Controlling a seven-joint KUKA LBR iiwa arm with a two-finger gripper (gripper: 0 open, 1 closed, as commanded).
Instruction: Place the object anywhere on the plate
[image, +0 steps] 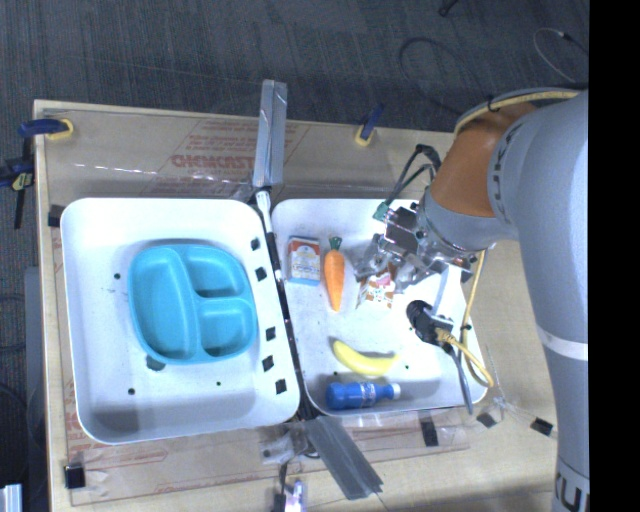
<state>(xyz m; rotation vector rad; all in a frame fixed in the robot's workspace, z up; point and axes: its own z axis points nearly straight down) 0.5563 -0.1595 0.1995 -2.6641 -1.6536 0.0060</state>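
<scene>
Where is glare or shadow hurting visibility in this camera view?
Camera view: the left bin's white floor is bright around the blue plate, with shadow along its near wall; the hand is small and cluttered over the right bin, so its detail is hard to read.

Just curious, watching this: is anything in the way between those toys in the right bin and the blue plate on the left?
Only the bins' adjoining walls. The carrot, banana and bottle lie in the right bin, the blue plate in the left, so anything must be lifted over them.

blue plate (192, 303) — 3 compts, left bin
</scene>
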